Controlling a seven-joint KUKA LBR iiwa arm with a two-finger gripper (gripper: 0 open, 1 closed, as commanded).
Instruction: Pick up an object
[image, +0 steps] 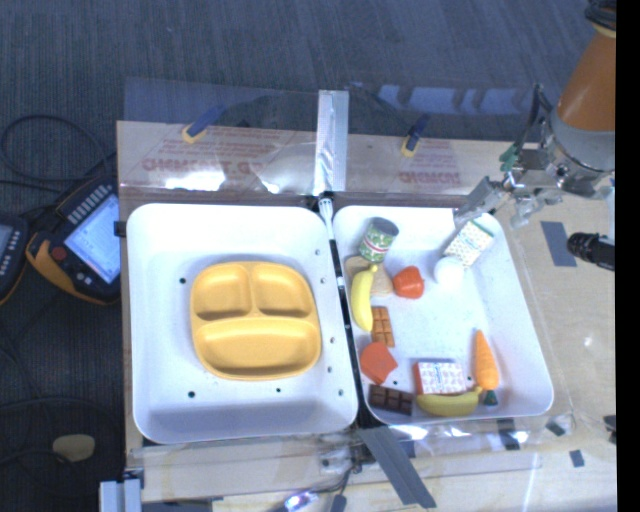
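Camera view: claw (492, 203) grasps a small carton (468, 242) (tilted, long axis slanting toward the claw) above the right bin (535, 340).

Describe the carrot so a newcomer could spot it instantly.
Look in the right bin, the one crowded with toy food. Near its lower right corner the carrot stands lengthwise, just above the banana by the near wall. It is the only long, tapered orange piece there.

tray (256, 320) in left bin (150, 300) | banana (361, 297) in right bin (520, 330) (left side)
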